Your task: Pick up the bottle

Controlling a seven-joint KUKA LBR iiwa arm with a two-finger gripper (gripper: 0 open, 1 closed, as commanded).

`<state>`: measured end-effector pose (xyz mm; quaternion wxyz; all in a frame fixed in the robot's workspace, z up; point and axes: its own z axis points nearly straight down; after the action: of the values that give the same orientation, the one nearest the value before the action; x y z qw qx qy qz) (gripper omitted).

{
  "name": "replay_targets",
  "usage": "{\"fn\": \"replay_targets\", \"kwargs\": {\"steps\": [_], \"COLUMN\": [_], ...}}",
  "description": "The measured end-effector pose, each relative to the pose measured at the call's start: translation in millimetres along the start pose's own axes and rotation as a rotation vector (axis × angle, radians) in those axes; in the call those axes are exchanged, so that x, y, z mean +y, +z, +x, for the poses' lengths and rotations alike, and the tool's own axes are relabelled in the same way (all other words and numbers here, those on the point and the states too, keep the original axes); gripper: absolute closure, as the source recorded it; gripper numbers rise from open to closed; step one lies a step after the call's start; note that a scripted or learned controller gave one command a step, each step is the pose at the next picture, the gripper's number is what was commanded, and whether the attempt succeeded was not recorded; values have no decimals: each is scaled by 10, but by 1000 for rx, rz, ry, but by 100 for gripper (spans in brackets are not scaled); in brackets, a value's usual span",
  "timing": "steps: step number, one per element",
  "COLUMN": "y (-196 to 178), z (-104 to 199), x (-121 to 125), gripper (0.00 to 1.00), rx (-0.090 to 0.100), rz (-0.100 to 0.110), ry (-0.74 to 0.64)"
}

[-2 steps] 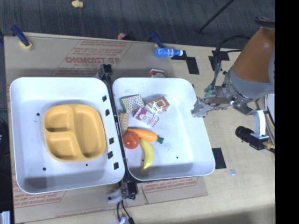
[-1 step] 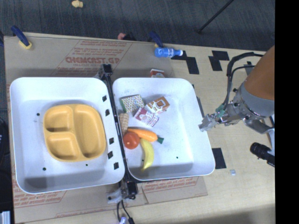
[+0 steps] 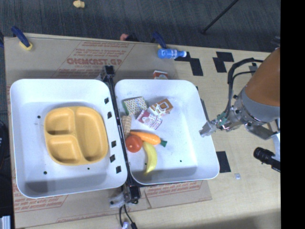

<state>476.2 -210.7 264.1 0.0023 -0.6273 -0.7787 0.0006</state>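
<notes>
Spanning cardboard-topped bench (image 3: 95, 56): two white bins (image 3: 28, 142), blue bottle (image 3: 167, 54) beyond; gripper (image 3: 209, 128) state unclear.

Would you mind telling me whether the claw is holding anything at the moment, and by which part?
Nothing is held: the claw hangs over the right bin's rim with nothing between its tips.

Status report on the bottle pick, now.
Gripper at right bin's right rim, holding nothing. Bottle on bench behind that bin, untouched. Path clear.

Dark carpet floor (image 3: 143, 8); tan bench (image 3: 248, 194)
</notes>
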Motion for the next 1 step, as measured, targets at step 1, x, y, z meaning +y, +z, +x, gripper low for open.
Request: {"fn": "replay_targets", "kwargs": {"steps": [1], "y": [-94], "z": [-3], "x": [3], "gripper": [100], "rx": [-4], "rz": [-3], "ry": [-89]}}
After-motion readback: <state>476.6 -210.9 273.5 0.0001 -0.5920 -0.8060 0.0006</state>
